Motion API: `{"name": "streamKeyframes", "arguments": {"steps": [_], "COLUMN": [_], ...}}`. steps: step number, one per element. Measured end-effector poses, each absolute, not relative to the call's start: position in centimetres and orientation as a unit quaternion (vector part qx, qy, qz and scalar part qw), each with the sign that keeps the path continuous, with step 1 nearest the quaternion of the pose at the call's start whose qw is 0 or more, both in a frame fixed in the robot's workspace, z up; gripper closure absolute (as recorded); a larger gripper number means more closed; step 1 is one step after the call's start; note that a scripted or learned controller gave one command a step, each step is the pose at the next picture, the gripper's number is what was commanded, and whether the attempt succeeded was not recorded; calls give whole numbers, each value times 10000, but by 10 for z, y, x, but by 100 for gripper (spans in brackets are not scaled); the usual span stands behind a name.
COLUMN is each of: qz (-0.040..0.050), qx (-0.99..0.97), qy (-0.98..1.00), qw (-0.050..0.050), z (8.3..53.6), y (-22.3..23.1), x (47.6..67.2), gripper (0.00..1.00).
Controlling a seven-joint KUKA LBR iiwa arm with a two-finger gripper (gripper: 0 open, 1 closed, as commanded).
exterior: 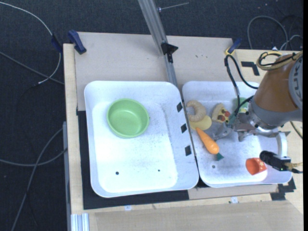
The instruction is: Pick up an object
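The right bin (226, 174) holds a tan ring (196, 110), a pale yellow piece (203, 123) just below it, an orange carrot (208, 141) lying slantwise, a small yellow-and-red toy (221, 113) and an orange-red cup (255, 166) near the front right corner. My gripper (225, 130) is down low in this bin, just right of the carrot and just below the yellow-and-red toy. Nothing visibly hangs from it. The grey and orange arm (276, 93) covers the bin's right side.
In the left bin (134, 170) a green bowl (127, 118) sits at the back left. A slanted metal rail (154, 20) runs down to the gap between the bins. Black cables (233, 81) loop over the right bin's back edge.
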State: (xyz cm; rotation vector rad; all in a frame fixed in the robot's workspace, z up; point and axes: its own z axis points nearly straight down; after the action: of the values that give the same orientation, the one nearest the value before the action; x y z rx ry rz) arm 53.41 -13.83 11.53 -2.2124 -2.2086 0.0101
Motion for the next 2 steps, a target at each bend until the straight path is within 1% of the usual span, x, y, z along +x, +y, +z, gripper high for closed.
{"name": "streamKeyframes", "arguments": {"steps": [1,2], "qz": [-4,-23], "qx": [-7076,-7079], "qy": [-7066,-7063], "qw": [42,-29], "z": [132,189], "y": [-138,-147], "x": [537,534], "gripper": [100,100]}}
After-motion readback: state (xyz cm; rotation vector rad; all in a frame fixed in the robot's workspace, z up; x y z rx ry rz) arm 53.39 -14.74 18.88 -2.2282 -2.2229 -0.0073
